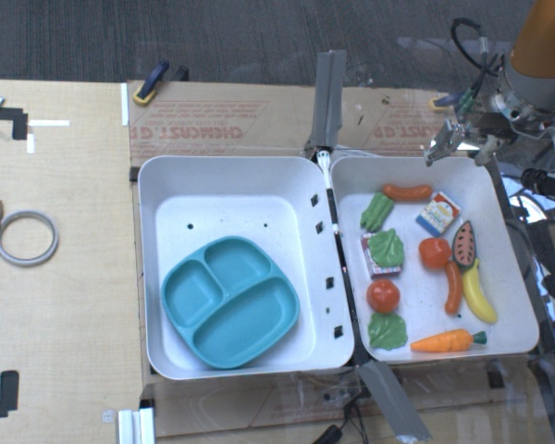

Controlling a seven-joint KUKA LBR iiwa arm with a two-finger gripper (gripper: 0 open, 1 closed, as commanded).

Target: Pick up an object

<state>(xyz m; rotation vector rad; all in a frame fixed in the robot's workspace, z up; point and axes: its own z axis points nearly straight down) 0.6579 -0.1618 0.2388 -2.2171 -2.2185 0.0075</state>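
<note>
camera view: taking the right bin (509, 239) as the landmark, a tape roll (25, 237) lies far to its left on the surface (65, 340). the left bin (157, 192) touches its left wall and holds a blue divided plate (229, 300). inside the right bin, from its left side, lie a green pepper (376, 211), a lettuce-topped pack (384, 251), a tomato (383, 294) and a leafy green piece (387, 330). further right sit a sausage (407, 192), a small carton (438, 214), a carrot (447, 341), a watermelon slice (463, 243) and a banana (477, 294). the pincer (462, 142) hovers above the bin's far right corner, fingers spread apart, grasping nothing.
</note>
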